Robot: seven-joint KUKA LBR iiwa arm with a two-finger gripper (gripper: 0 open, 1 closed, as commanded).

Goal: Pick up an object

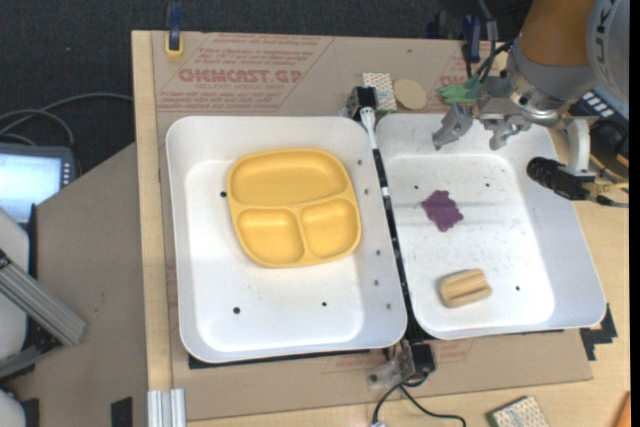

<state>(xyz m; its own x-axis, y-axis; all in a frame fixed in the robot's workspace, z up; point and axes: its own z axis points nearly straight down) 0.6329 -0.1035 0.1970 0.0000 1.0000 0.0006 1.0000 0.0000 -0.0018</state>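
Two bins: we see a yellow divided plate in the left bin; a purple object and a tan block lie in the right bin.
Gripper: spread open, holding nothing, above the right bin's far edge.
Progress: we judge nothing picked yet; descent, grasp and lift remain.

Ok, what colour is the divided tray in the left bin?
Yellow. The divided tray shows plainly in the camera view, inside the left bin.
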